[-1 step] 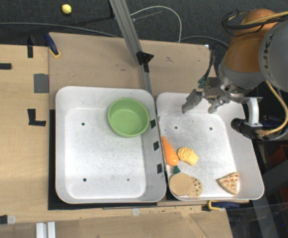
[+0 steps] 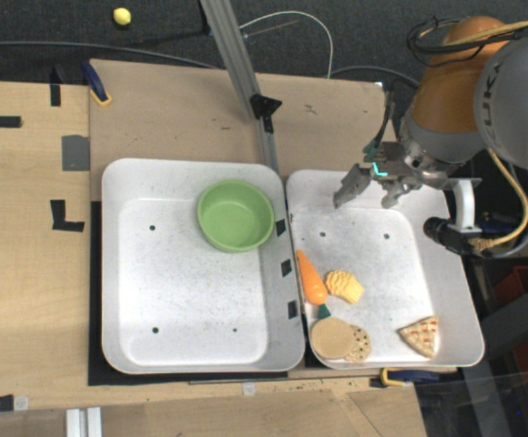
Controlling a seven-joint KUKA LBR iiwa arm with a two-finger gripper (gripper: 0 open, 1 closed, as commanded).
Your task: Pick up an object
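The task is standing at its start: nothing is being carried, and every candidate is lying on the floor of the right bin (image 2: 446, 271). The jaws (image 2: 371, 191) are hanging spread apart and gripping nothing, over the bin's far edge at about twelve o'clock of its floor, with the grey and orange arm (image 2: 460, 80) reaching in from three o'clock. What is left, as I judge it, is the whole of the work: travelling toward six o'clock, descending, closing, and lifting.

The likeliest target is sitting in a cluster near the bin's seven o'clock corner, well apart from the jaws. The carrot (image 2: 311, 280) is lying flat just beside the left wall, its long axis running roughly from eleven o'clock to five o'clock, the narrow orange tip pointing toward eleven and the thicker end with a dark green stub pointing toward five. Just beside it at three o'clock is resting a small yellow ridged piece (image 2: 344, 286). Below them, two round cookies (image 2: 339, 340) are overlapping near the front rim. A pizza slice (image 2: 421, 336) is lying toward five o'clock of the bin, its point aiming roughly at eight o'clock.

The left bin (image 2: 137, 271) is holding a green bowl (image 2: 235, 215), upright, at its one o'clock area.
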